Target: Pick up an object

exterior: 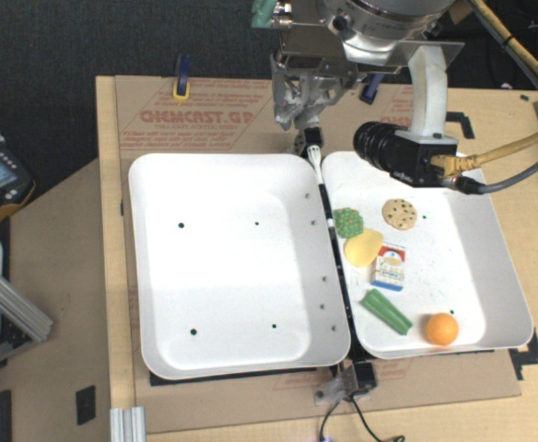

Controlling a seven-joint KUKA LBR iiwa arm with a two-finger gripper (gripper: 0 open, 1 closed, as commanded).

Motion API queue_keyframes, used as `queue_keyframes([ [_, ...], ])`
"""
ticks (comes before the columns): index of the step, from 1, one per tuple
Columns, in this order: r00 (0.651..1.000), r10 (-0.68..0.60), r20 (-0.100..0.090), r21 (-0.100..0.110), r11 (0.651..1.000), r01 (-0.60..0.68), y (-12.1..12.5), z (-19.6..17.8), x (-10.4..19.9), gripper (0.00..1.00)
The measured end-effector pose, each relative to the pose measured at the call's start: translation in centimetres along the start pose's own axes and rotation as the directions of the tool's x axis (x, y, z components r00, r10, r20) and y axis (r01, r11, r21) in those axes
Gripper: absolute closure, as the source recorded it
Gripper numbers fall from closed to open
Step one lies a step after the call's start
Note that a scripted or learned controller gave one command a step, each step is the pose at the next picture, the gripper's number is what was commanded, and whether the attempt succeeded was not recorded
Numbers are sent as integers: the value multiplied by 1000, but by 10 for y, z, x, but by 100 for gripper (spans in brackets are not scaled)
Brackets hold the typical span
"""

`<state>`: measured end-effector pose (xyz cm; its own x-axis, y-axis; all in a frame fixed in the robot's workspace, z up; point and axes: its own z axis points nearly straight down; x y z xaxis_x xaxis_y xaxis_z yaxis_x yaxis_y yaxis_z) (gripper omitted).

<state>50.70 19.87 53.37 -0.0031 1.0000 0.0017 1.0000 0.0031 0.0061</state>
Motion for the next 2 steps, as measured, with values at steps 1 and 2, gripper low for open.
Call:
queue_keyframes([
  [1, 1000, 2, 9, 23, 1000, -2, 3, 152, 20, 100],
  [2, 1000, 14, 8, 20, 1000, -14, -32, 232, -81, 100],
])
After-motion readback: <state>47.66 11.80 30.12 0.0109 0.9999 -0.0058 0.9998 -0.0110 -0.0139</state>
